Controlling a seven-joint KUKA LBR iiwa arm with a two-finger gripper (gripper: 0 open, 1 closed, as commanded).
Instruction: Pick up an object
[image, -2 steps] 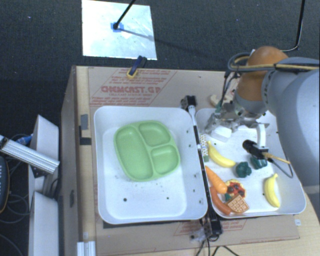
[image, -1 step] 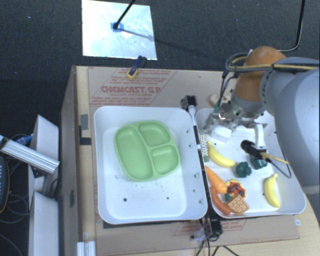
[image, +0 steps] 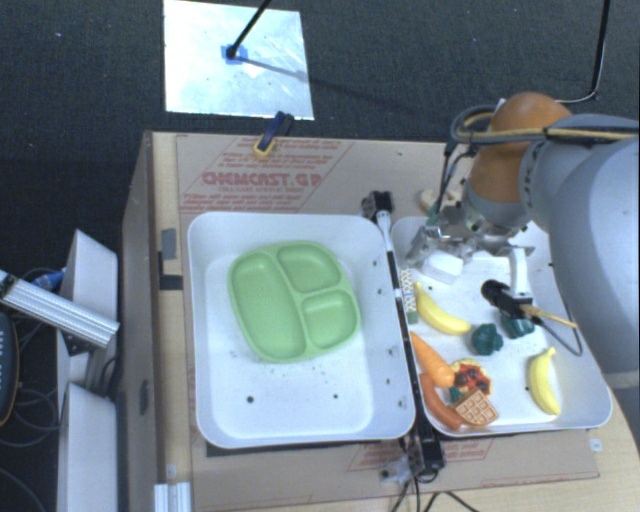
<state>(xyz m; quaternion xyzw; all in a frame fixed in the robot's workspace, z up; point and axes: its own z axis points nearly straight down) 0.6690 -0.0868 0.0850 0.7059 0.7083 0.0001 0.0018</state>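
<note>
Looking down at a slant on a bench covered in brown cardboard (image: 300, 170), with two shallow white bins side by side. A grey robot arm (image: 590, 200) with an orange band comes in from three o'clock and bends down into the right bin (image: 585, 405). Its gripper (image: 440, 250) sits low at that bin's ten o'clock corner, close to the wall between the bins. The wrist covers the gripper from above, so whether it is open or closed cannot be told. The things to pick are small toy foods scattered over the right bin. Nearest the gripper, just toward six o'clock from it, lies a yellow banana (image: 440, 313), curved, with one tip toward the dividing wall. Toward four o'clock from that banana is a dark green, knobbly lump (image: 487, 339), rather like broccoli. An orange carrot (image: 428, 360) lies along the bin's left wall at about seven o'clock. It touches a red and yellow many-coloured piece (image: 469, 377), and just below that is a tan waffle (image: 477, 409) with a grid pattern. A second banana (image: 543, 381), smaller, lies alone near five o'clock, well apart from the others. The left bin (image: 215, 400) holds a pale green plate (image: 295, 300) with three compartments. The plate rests near the bin's centre, with a few dark specks on the white floor around it.
</note>
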